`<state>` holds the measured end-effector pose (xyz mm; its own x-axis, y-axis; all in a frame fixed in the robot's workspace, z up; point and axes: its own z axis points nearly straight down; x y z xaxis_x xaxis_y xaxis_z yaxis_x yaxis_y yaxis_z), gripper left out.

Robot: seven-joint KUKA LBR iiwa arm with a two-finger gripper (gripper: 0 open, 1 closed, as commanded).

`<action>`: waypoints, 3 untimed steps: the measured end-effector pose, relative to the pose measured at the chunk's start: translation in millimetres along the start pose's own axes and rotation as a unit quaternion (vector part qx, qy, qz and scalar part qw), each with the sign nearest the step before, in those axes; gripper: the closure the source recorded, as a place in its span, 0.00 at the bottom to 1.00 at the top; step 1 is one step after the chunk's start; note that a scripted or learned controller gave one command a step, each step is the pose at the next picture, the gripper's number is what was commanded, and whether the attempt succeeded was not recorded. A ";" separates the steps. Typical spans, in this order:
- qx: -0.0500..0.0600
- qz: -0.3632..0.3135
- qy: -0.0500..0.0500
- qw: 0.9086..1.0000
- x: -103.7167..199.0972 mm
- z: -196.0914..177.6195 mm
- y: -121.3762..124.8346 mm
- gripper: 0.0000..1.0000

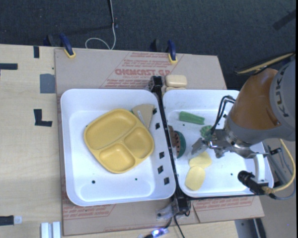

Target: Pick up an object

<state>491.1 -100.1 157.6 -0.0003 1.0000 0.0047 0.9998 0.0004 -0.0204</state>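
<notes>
We look down on two shallow white bins set side by side on a cardboard sheet that lies on the wooden counter. The left bin holds a yellow divided plate lying flat near its middle, and a small tan wedge-shaped piece sits just beside the plate's upper right edge, close to the wall between the bins. In the right bin we see a green bar toward the far side, a small green lump just beside the arm, a dark round brush-like thing with a green rim against the dividing wall, and two pale yellow pieces lying close together toward the near side, one touching or nearly touching the other. The arm reaches in from the right, its orange band above the wrist, and the gripper hangs low in the right bin, between the small green lump and the upper yellow piece. Its fingers look a little spread, with nothing visible between them, so no object is held. A cream block rests on the cardboard just beyond the far rim of the right bin. Two blue clamps pin the cardboard's far edge, and a cable runs across the dark floor behind.
</notes>
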 end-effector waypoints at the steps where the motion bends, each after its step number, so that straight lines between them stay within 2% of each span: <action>1: -0.018 -0.002 -0.003 1.000 14.0 -150.5 26.2 0.00; 2: -0.012 -0.001 -0.002 1.000 22.9 -210.1 -12.7 0.00; 3: -0.005 0.004 -0.003 1.000 -43.8 -116.7 -12.0 0.00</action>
<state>481.5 -144.4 274.4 0.0070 1.0000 -0.0007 0.9999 -0.0070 -0.0103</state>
